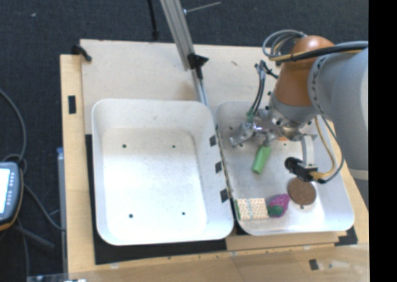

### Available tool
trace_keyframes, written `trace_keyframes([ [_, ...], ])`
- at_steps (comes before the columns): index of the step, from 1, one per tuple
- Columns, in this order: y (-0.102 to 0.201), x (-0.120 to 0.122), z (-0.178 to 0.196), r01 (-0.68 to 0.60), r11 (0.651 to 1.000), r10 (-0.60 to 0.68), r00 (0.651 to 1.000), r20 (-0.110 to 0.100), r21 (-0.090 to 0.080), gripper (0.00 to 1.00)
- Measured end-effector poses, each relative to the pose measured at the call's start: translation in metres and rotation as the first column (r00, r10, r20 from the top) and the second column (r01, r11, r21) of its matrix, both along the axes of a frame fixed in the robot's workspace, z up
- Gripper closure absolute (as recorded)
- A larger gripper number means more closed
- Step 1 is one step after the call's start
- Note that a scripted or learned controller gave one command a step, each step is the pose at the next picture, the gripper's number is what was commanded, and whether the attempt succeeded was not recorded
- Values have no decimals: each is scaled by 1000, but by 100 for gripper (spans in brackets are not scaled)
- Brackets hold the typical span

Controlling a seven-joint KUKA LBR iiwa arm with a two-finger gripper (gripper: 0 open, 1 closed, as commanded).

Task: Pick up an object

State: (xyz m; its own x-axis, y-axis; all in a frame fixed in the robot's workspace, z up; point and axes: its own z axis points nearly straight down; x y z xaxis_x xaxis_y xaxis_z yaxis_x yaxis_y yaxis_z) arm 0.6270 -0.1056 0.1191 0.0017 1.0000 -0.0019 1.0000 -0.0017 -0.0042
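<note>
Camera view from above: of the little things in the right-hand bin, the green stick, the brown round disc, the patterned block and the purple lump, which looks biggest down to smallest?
1. Patterned rectangular block
2. Green cylindrical stick and brown round disc, too alike to rank
3. Purple lump

Dark carpet floor point(74, 2) around a pale wooden bench point(136, 70). Metal pole point(177, 17) slants over the bench. Cables point(15, 126) trail at left, near a handheld screen point(7, 191).
</note>
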Motion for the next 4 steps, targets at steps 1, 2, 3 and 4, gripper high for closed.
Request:
trace_keyframes([
  [1, -1, 0, -19, 2, 1000, -2, 1000, 4, 0, 0],
  [2, -2, 1, -6, 8, 1000, -8, 1000, 8, 0, 100],
  [3, -2, 4, 59, 0, 1000, 0, 1000, 12, 0, 100],
  [4, -3, 5, 88, -5, 1000, 5, 1000, 9, 1, 100],
])
